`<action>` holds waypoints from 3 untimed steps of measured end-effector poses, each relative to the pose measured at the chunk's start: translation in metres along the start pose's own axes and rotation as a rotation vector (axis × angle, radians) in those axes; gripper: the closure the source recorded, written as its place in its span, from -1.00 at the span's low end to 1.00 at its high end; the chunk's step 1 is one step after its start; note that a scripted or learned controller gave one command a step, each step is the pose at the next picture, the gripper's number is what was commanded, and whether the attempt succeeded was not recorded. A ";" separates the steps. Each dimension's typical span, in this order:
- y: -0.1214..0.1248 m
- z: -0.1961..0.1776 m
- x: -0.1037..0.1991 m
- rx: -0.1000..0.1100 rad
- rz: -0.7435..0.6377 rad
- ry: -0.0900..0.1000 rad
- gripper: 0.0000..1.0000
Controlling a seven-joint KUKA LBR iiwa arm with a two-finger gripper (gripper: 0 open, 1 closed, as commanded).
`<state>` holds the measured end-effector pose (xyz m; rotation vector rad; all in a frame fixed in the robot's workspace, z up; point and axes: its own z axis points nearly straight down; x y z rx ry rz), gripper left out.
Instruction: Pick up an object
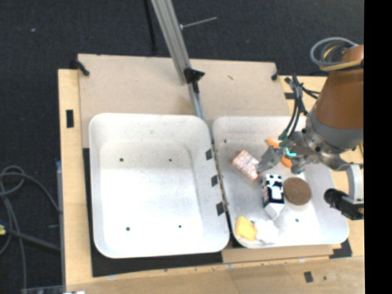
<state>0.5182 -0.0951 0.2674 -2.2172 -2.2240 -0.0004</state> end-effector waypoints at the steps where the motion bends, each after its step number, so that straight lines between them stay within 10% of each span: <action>1: 0.001 -0.002 0.000 -0.005 0.002 0.000 -1.00; 3: 0.004 0.097 -0.011 0.002 0.005 -0.003 -1.00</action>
